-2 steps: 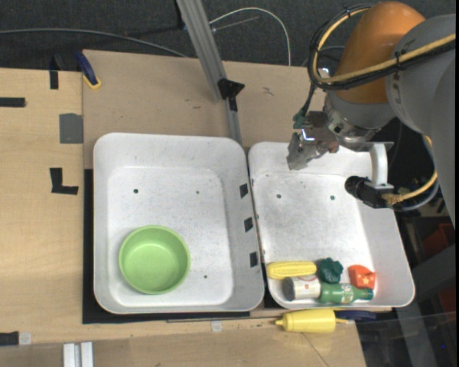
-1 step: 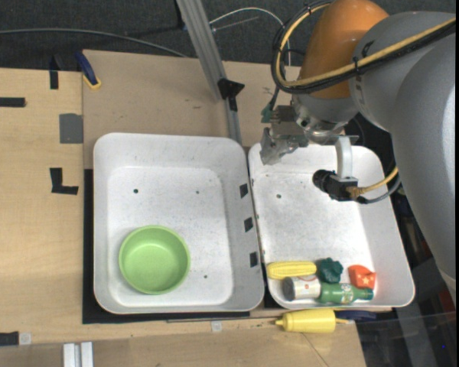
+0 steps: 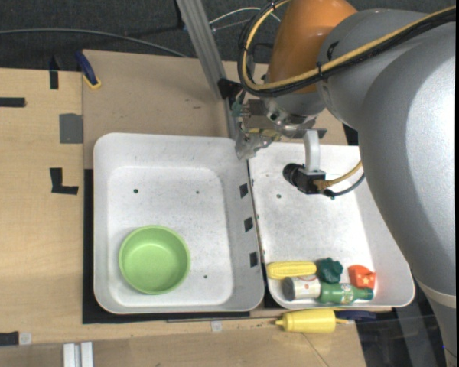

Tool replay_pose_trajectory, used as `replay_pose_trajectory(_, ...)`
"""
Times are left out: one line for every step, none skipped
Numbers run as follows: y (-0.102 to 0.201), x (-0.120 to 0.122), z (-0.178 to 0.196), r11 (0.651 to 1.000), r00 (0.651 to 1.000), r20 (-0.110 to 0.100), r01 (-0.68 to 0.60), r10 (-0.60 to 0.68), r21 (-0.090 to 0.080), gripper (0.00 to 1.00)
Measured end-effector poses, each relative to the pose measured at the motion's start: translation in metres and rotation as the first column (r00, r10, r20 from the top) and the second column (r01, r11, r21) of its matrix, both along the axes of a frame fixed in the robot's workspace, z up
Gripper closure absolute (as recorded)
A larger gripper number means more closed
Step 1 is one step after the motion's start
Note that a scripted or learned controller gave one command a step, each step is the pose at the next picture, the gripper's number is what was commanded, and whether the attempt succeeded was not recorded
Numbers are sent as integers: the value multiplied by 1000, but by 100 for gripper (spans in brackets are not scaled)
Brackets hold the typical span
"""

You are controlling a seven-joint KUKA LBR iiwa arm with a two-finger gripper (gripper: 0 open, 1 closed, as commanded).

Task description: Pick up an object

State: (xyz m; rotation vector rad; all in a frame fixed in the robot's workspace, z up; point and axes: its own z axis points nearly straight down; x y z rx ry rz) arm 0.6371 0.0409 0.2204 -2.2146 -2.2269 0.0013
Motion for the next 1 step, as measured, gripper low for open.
replay_pose_trajectory(50,14,-4,1000,1000,0,-1,1,0,100)
